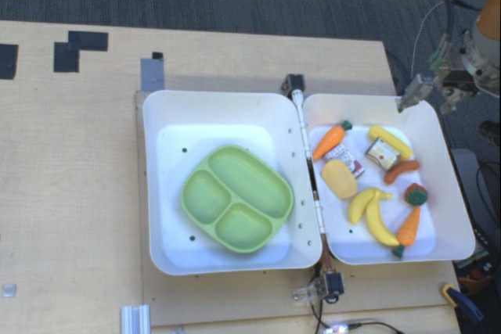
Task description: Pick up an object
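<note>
My gripper (427, 94) hangs over the far right corner of the right bin (452, 192). Below it in that bin lie a carrot (329, 140), a potato (340, 179), bananas (373, 212), a sausage (401, 171) and a second carrot (408, 226). Farther to its left, the left bin (168, 121) holds a divided plate (236, 199).

The arm (484, 43) is cut off by the right edge, so only its wrist end shows. Its gripper (429, 90) is blurred. Just below it, the label on the small box (382, 153) is too small to read.
</note>
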`<state>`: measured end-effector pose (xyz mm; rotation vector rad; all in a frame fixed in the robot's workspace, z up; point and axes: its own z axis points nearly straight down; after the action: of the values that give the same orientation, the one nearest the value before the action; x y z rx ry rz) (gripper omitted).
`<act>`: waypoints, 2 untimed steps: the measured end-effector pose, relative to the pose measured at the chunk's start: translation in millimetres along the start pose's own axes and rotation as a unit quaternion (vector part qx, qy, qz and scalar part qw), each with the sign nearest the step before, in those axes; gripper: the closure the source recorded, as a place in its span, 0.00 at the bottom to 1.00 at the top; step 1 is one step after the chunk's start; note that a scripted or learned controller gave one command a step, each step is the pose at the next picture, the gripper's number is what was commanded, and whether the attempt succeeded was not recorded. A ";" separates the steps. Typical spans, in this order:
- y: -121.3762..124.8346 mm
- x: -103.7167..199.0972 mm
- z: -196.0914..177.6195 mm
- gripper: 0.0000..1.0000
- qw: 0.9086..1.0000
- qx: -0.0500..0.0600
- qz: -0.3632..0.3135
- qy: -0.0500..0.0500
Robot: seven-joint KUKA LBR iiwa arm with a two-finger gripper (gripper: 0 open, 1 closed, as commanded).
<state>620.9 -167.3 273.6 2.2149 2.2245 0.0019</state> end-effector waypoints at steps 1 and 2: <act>0.5 -21.6 144.1 0.00 1.000 -0.001 0.001 0.000; -22.7 16.6 187.4 0.00 1.000 -0.001 0.000 0.000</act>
<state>598.6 -150.9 86.1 2.2133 2.2237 0.0050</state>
